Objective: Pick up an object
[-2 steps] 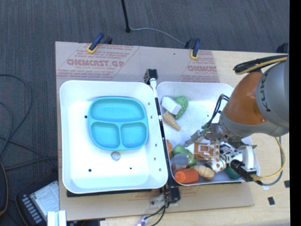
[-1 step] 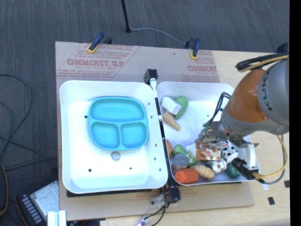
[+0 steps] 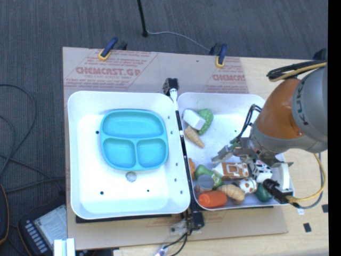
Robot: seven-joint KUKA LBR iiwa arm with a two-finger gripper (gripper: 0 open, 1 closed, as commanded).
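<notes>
My gripper (image 3: 234, 152) hangs low in the right bin (image 3: 224, 101), lower right of frame; I can't tell its opening. Toys (image 3: 224, 188) crowd just beneath; I judge I'm mid-descent, next needing a close

blue three-compartment tray (image 3: 133, 138) in left bin (image 3: 80, 159) | brown board (image 3: 160, 71) under both bins | two clamps (image 3: 108, 48) on board's far edge | grey carpet (image 3: 42, 25) around

A light-blue divided plate (image 3: 134, 146) sits in a white bin (image 3: 85, 159); an orange-red toy (image 3: 212, 198), green toy (image 3: 204, 117) and tan cone (image 3: 194, 137) colour the other.
</notes>
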